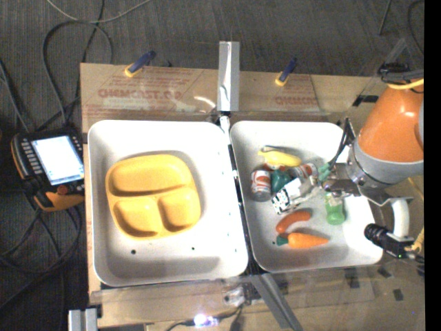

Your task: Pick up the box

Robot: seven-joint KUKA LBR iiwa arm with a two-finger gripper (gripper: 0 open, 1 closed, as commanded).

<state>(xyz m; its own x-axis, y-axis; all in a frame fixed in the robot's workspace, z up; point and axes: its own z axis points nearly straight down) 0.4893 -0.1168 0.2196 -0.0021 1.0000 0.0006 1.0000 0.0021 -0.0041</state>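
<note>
At the far left you had a handheld pendant [52,161] with a lit screen lying off the counter [207,92], cables trailing round it. On the counter's back edge sat two blue-and-yellow clamps [140,63], one at left and one further right. The left bin [96,254] held a yellow divided tray [154,193] with three compartments, nothing visible inside them. The right bin [358,250] was crowded: a red and white can [261,182] lay nearest the divider, a banana [280,158] just behind it, and a small white box [290,193] with dark print sat in the middle, tilted, pressed among a teal item and the can. In front of the box lay a red sausage-shaped toy [294,219] and a carrot [306,240]; a green bottle [335,211] stood to the right. The tool [324,178] reached in just right of the box, close beside it; I could not tell whether it was clenched or released.
</note>
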